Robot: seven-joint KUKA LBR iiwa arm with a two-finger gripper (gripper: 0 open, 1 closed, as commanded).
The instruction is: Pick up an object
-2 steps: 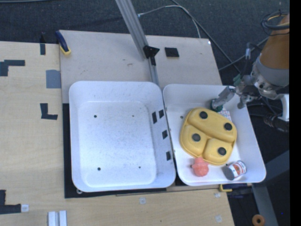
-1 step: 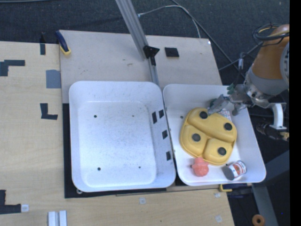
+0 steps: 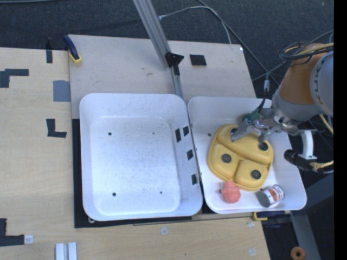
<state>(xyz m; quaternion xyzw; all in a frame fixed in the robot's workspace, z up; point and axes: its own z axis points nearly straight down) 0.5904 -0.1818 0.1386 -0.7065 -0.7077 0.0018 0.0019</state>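
Observation:
In the right bin (image 3: 203, 118) lies a large yellow moulded toy (image 3: 240, 157) with several dark round spots. A small pink-red lump (image 3: 231, 192) rests just below it, near the bin's front wall. A little grey and white can with a red band (image 3: 270, 195) lies at the front right corner. My gripper (image 3: 248, 128) hangs over the yellow toy's upper edge, its grey fingers close to or touching the toy. Whether anything sits between them is unclear from this angle.
The left bin (image 3: 89, 145) sits beside the right one, with black clips along the shared wall. A slanted metal pole (image 3: 157, 31) rises from behind the bins. The grey arm with its orange band (image 3: 301, 83) enters from the right. Cables trail behind the bench.

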